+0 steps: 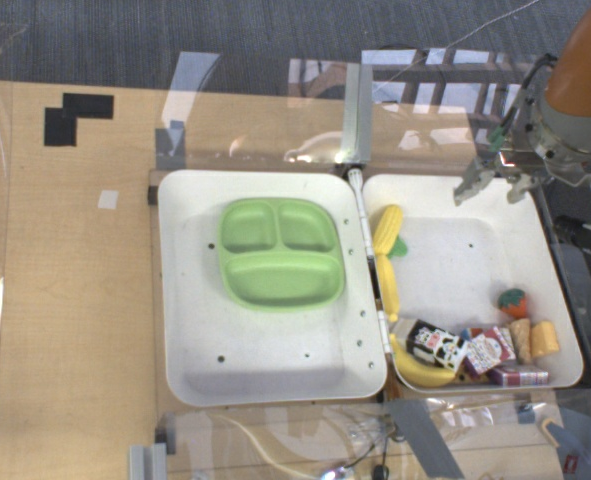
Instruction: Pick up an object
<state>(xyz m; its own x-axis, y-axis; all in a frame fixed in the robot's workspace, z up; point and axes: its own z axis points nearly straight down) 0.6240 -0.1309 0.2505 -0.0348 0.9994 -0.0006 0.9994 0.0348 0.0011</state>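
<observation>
Camera view from above: arm comes in from the right, gripper (491, 182) parked over the back edge of the right bin (445, 248), fingers spread apart, nothing between them. So no pick yet, task basically at the start. Candidates are all in that right bin: corn cob (387, 230) lying along the left wall with a small green piece beside it, banana (420, 368) curled in the front-left corner, black-and-white carton (433, 345) lying on top of it, a red-and-white packet (490, 351) just beside that, a small red-and-green toy (514, 302) near the right wall, a tan cylinder (543, 339) in the front-right corner. Front clutter is packed tight, pieces touching. Left bin (190, 358) has a green divided plate (280, 252) sitting flat in the middle. My read: gripper is well apart from every item; still needs to travel over one, descend, close, lift. Corn looks the easiest, lying fairly apart from the pile.
</observation>
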